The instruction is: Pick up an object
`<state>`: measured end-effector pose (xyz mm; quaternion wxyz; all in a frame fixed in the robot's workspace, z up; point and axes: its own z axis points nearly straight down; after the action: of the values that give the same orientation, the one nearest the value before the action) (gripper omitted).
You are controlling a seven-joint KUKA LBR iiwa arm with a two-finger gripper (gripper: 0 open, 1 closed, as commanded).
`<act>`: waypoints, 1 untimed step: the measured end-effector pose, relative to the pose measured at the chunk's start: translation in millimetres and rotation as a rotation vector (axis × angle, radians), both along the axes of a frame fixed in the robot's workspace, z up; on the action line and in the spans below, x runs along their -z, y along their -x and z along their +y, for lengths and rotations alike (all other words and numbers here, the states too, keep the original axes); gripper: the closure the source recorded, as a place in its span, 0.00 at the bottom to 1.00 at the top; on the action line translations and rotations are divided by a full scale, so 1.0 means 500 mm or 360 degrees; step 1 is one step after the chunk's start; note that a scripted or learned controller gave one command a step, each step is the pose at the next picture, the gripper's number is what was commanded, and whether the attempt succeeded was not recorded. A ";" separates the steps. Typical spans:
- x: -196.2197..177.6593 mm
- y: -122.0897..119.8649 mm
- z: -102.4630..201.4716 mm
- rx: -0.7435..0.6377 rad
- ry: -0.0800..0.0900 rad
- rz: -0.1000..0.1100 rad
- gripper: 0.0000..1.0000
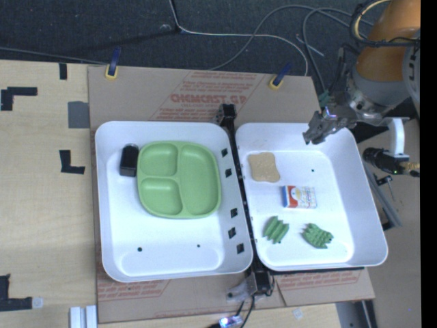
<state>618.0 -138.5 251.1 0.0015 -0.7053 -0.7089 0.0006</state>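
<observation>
The right bin (355,176) holds a tan bread slice (263,167), a small white carton with blue and red print (299,197), a green bean pod bundle (276,229) and a green leafy toy piece (317,236). My gripper (318,132) hangs over the bin's far right corner, up and to the right of the bread slice. Nothing shows between its dark fingers. The grey arm with its orange band (389,39) rises behind it at the upper right.
The left bin (109,203) carries a green sectioned plate (179,180) and a small black block (128,160) beside the plate's left edge. Black clips (227,114) join the bins along the middle seam. Cables trail across the dark floor behind the bench.
</observation>
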 end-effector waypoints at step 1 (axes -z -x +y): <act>0.029 0.050 0.094 0.0003 0.0001 0.0002 1.00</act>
<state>593.2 -91.4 236.7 0.0016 -0.7059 -0.7083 0.0012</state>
